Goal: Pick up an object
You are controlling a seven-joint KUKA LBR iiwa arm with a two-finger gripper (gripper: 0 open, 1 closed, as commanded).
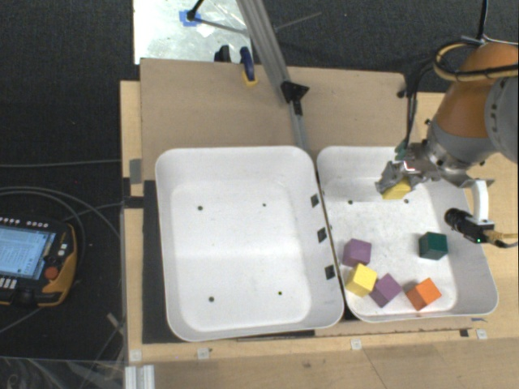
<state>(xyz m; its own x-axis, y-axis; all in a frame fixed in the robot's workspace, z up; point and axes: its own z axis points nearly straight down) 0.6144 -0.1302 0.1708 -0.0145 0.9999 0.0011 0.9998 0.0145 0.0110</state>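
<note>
The arm [474, 96] reached in from the right side of the bench [349, 108] and hung over the far part of the right bin [486, 298], its orange band above the grey wrist. The gripper [395, 183] pointed down toward the far left part of the right bin, and a yellow block [396, 190] sat between its fingers, pinched at the tip and seemingly just above the bin floor, with a faint shadow under it. The other blocks lay nearer the front of the right bin, well apart from the gripper. A dark green block [433, 245] lay toward the bin's right side. A purple block [357, 252] rested close to the bin's left wall, and just in front of it a second yellow block [362, 279] lay touching or almost touching it. Beside that yellow block, toward the right, sat another purple block [386, 289], and just right of that an orange block [422, 293] near the front rim. The left bin [174, 177] stood side by side with the right bin, their inner walls touching along the middle. Well to the left of the bins, off the bench, a handheld controller [32, 258] with a lit screen lay on the dark floor. Beyond the right bin's far left corner a grey pole [268, 47] slanted over the bench
</note>
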